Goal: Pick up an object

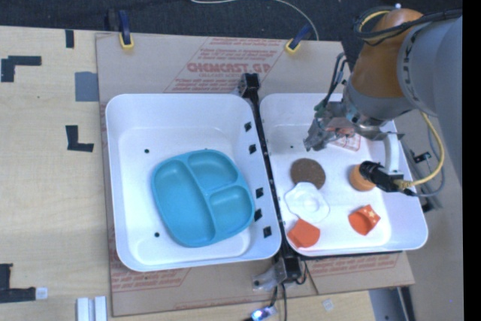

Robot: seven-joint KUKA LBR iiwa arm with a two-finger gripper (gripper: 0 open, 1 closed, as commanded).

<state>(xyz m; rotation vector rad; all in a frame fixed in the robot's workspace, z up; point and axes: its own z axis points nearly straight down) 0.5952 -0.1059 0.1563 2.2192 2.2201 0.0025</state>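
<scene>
Grey gripper hangs low in the right bin above the brown disc, likely lining up a grasp; its jaw state cannot be told.

The cardboard sheet under the bins bears red print reading "CHEMCAST".

Two white bins sit on a tan cardboard sheet printed with red lettering. The left bin holds a light blue divided tray. In the right bin: a dark brown disc, a white piece, an orange-red piece — and a second orange-red one — plus an orange round thing. The arm is grey with an orange band. The bench is pale wood with black marks.
</scene>
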